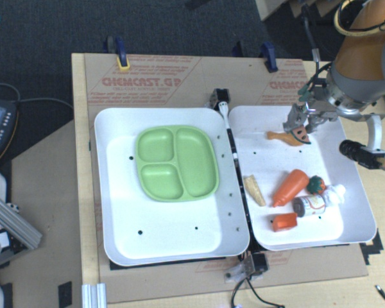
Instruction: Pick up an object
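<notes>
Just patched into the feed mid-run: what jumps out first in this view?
The green divided plate lies alone in the left bin. The right bin holds a cluster toward its near side: an orange carrot, a small tube, a red piece and a tan piece. The gripper is at that bin's far end, over a small brown object.

1. A tan desk point(83, 172) spans the middle of the frame, with red lettering along its upper part.
2. Two blue clamps point(120, 49) grip its upper edge.
3. A dark carpeted floor point(83, 11) fills the top of the frame.
4. A black device point(0, 127) with small lit buttons sits at the left edge.
</notes>
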`<move>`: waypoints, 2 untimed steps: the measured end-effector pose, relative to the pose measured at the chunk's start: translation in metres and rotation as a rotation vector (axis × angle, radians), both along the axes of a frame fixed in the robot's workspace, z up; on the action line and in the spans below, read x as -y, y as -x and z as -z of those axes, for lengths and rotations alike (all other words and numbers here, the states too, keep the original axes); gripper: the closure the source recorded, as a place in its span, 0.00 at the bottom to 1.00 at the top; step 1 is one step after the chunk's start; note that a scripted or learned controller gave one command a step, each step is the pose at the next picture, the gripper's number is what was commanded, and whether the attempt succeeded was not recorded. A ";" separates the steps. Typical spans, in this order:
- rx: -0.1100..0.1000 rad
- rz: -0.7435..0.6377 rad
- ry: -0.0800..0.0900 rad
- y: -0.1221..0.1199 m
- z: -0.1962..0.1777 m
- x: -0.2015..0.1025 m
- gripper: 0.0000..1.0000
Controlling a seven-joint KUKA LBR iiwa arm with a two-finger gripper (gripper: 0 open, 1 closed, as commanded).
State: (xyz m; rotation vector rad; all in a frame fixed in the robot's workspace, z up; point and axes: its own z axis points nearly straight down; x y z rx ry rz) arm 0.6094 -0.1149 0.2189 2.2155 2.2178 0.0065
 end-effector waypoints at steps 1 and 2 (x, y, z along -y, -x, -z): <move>-0.004 0.000 -0.001 -0.001 -0.006 0.000 1.00; -0.004 -0.005 -0.003 -0.012 -0.014 -0.046 1.00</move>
